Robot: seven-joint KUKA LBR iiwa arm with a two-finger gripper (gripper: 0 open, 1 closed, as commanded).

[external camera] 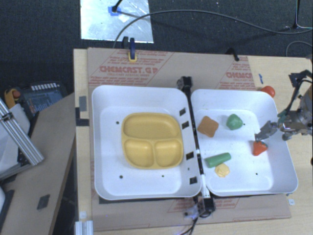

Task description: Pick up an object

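Note:
My gripper (261, 135) reaches in from the right over the right bin (244, 182), near its right wall. A small red-orange object (259, 148) lies on the bin floor just below the gripper's tip; whether they touch is unclear. Further left in the same bin are a brown block (208, 126), a round green piece (234, 122), a long green piece (217, 159) and a small yellow piece (222, 170).
The left bin (110, 180) holds a yellow divided plate (149, 140). A black clip strip (191, 136) runs where the two bins meet. Another red object (267, 90) sits outside the right bin's far right corner. Cables hang by the arm at the right.

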